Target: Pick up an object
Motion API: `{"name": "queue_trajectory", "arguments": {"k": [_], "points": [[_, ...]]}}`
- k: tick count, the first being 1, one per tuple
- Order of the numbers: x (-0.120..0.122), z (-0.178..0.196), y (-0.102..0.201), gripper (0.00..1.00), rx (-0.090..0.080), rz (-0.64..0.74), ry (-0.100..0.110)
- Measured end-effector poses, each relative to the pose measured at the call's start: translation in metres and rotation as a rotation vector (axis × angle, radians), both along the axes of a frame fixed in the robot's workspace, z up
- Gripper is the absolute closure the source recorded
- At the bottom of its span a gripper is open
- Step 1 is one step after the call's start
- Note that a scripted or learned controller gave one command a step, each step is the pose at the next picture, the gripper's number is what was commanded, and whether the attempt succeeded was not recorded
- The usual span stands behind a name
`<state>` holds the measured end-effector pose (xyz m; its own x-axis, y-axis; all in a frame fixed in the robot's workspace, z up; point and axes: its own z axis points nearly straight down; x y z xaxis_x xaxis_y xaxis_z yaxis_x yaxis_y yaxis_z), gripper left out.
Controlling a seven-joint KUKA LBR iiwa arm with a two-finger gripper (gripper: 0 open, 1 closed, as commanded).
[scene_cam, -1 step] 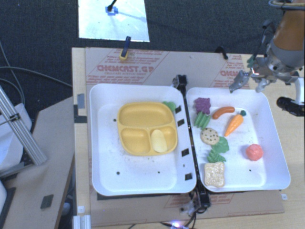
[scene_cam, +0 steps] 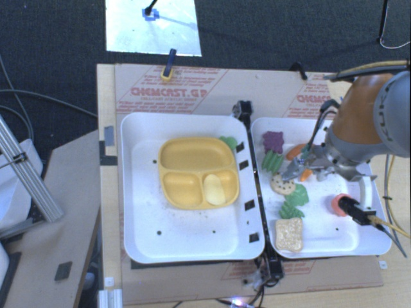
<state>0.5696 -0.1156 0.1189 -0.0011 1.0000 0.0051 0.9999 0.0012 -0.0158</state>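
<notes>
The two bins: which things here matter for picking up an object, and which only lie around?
For the job:
gripper
cookie
orange piece
purple grapes
toast
right bin

Lying about:
yellow tray
left bin
clamp

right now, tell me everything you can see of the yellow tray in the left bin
The yellow tray looks like smooth moulded plastic, roughly square with rounded corners. It has three compartments: one wide one along the far side and two smaller ones nearer the camera. It lies flat, open side up, around the middle of the left bin. A pale yellow rounded piece sits in the near-right compartment; the other two hold nothing. A green item lies against its far-right corner.
</notes>
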Motion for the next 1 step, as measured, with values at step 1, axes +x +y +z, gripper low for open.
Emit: {"name": "queue_trajectory", "arguments": {"k": [1], "points": [[-0.0380,-0.0342,0.0287,0.00,-0.003,0.000,-0.012]]}}
